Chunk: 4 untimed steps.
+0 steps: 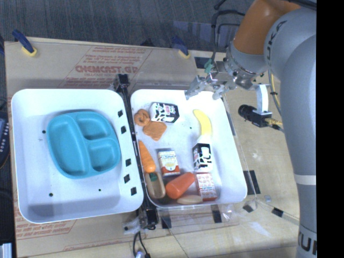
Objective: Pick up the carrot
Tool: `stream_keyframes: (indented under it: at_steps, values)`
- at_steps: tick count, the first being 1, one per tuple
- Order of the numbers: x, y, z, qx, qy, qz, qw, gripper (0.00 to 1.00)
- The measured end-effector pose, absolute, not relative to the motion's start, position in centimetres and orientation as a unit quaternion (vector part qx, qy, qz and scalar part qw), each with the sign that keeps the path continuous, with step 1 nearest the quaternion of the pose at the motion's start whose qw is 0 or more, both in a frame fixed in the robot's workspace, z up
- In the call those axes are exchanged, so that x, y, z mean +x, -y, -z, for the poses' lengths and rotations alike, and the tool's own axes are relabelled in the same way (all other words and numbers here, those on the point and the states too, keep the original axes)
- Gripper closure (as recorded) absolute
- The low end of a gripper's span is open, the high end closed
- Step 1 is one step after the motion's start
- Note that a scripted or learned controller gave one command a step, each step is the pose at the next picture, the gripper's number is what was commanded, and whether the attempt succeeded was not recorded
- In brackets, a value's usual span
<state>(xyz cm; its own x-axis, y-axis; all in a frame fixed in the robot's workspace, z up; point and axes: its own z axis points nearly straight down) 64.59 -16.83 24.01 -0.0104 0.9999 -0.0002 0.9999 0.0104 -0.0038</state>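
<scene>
The carrot lies along the right bin's left wall — long axis near-far. The gripper hovers at the far rim — fingers spread, holding nothing.

Dark carpet floor, cardboard-covered bench (red print), blue clamps

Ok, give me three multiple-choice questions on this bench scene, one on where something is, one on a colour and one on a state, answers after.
1. Where does the carrot lie?
A. left bin
B. right bin, by its left wall
C. on the cardboard

2. What colour is the divided tray?
A. blue
B. red
C. green

3. What is the gripper doing?
A. gripping the carrot
B. gripping the banana
C. hanging over the right bin's far edge, carrying nothing

Answers: B, it lies along that wall; A, the tray is plainly blue; C, it is apart from all the items.
</scene>
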Motion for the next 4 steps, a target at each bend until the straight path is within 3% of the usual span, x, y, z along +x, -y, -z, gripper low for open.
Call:
stream_keyframes:
  at_steps: [1,2,3,4]
  values:
    - [59.6,11.1,-9.1,-0.705,0.709,-0.0026,0.003,0.0]
    - [59.0,9.3,-9.0,-0.758,0.652,-0.0027,0.004,0.0]
    - [53.6,5.3,-19.5,-0.797,0.604,0.0014,-0.001,0.0]
    - [57.8,9.8,-15.1,-0.851,0.525,-0.0031,0.002,0.0]
